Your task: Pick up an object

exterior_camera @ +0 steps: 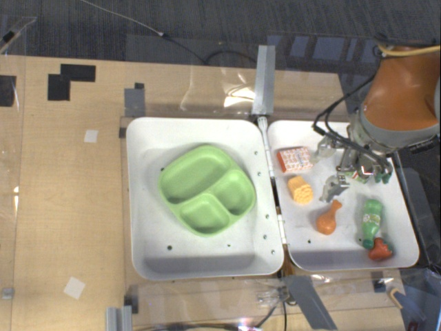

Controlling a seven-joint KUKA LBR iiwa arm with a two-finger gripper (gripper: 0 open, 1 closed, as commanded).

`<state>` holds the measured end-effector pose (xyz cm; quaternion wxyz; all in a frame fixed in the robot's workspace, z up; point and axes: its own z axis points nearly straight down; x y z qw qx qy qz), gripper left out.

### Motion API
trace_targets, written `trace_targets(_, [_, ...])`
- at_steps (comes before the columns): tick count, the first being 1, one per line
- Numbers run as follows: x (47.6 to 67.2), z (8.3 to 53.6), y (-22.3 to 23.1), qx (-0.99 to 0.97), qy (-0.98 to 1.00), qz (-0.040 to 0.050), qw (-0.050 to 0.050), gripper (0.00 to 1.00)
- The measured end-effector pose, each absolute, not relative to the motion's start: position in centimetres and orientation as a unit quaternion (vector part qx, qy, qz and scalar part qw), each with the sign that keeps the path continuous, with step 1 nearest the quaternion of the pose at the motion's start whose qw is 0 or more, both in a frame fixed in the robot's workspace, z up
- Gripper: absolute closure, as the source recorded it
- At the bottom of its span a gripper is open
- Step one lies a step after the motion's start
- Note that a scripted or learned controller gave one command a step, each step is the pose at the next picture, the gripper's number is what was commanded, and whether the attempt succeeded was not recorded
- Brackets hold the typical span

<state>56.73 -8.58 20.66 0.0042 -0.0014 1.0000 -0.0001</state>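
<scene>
Orange drumstick toy (329,218) lies mid right bin (406,247), just under the gripper (337,186). Looks light, hard plastic, probably slippery (grab the fat end). Can't tell if the jaws are released or clenched.

arm (406,92) cropped at right edge

Orange drumstick toy (329,218) lying flat, mid right bin (406,254), narrow end up.

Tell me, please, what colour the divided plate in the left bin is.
Light green; the divided plate shows best in the camera view.
</scene>
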Motion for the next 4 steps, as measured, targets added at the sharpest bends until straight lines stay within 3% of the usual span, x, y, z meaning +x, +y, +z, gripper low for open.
trace_targets(1, [51.5,9.4,-10.0,-0.054,0.999,-0.0006,0.005,0.00])
trace_targets(2, [51.8,10.7,-9.8,-0.058,0.998,-0.0014,0.011,1.00])
trace_targets(3, [51.9,9.2,-8.4,0.093,0.996,-0.0009,0.007,1.00])
trace_targets(4, [51.9,18.8,-2.2,0.292,0.956,0.0024,0.005,1.00])
